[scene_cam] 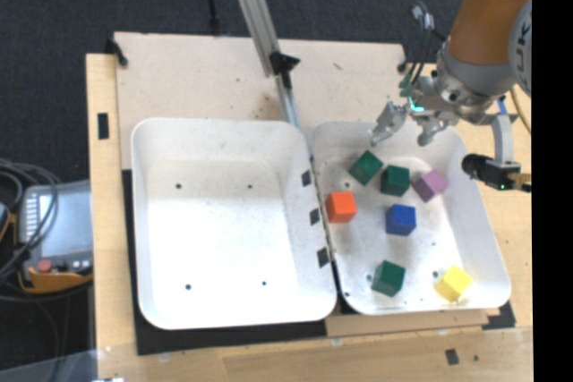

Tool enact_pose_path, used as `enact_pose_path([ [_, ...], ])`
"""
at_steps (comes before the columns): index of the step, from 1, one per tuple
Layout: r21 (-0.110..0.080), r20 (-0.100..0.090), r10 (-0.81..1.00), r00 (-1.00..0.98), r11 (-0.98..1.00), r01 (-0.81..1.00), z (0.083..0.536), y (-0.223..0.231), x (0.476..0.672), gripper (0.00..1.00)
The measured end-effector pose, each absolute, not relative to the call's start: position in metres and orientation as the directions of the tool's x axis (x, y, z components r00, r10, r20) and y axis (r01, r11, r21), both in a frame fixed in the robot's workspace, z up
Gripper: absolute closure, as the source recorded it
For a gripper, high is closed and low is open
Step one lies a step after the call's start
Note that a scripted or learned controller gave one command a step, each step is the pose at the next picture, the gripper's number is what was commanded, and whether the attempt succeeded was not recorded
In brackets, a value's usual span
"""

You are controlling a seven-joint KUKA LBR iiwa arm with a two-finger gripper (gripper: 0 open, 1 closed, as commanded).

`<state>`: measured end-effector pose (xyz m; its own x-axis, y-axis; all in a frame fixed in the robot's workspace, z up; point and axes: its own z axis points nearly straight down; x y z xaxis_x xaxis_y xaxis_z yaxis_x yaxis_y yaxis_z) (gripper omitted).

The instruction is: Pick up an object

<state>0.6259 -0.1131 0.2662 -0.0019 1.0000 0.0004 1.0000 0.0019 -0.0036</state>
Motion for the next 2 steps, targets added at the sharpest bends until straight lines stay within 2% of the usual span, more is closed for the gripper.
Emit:
enact_pose_path([
  [1, 0.001, 0.000, 1.000, -0.002, 0.002, 1.000, 0.269, -0.113, 0.627, 0.00],
  [2, -0.004, -0.002, 1.000, 0.002, -0.002, 1.000, 0.226, -0.116, 0.624, 0.00],
])
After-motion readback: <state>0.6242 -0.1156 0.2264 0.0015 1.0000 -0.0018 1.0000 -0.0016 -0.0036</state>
